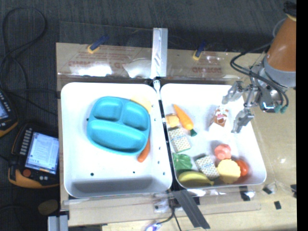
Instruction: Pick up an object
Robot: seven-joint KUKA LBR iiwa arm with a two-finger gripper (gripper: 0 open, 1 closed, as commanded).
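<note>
The robot's two-finger metal gripper point(237, 105) hangs over the far right part of the right white bin point(260, 150). Its two fingers are spread wide apart, and nothing sits between them. One finger point(231, 93) points toward the back of the bin and the other finger point(242, 120) points toward the front. The grey arm with the orange band point(284, 44) comes in from the right side.

Just beside the gripper, toward the middle of the bin, lies a small red and white packet point(221, 117). It is the closest thing to grab. It looks like the arm is at the step of getting ready to reach down, with nothing picked up yet. Next, the gripper would need to slide a little over the packet, go down, and squeeze.

Farther off in the same bin are an orange toy carrot point(183, 116), a pink round toy point(222, 151), a yellow block point(228, 171) and a yellow toy banana point(195, 178). The left white bin point(72, 172) has a blue plastic divided plate point(118, 124) in it
</note>
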